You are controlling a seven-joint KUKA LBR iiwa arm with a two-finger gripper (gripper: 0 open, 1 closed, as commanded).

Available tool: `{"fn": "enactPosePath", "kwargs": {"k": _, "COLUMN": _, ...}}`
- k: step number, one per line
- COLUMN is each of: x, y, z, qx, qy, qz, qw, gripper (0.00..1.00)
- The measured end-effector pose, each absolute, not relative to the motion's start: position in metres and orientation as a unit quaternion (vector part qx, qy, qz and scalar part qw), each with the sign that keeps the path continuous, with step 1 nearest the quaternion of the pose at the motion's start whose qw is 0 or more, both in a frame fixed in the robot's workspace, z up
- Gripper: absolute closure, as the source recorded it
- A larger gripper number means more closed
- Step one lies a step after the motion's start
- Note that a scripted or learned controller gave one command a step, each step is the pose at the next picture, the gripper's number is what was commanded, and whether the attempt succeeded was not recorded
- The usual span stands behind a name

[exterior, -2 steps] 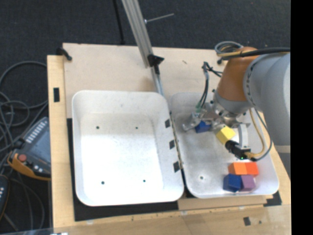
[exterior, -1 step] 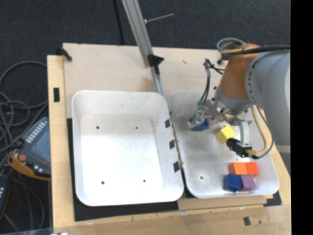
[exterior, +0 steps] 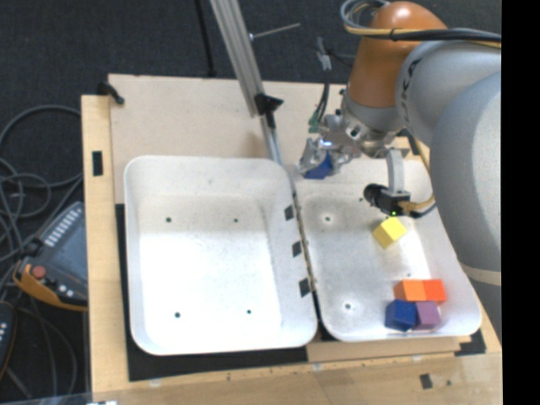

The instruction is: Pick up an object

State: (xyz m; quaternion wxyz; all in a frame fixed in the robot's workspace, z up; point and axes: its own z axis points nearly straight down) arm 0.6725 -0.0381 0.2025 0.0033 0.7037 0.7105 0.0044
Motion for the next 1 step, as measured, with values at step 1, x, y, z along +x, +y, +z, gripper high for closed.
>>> {"fn": "enactPosePath", "kwargs": {"k": 1, "x": 0.6694, "y": 0.0348, "z": 0.1968, "qx": 0.704, "qy": 0.710, "qz": 0.0010, "qw": 0.000, "gripper": 1.00}}
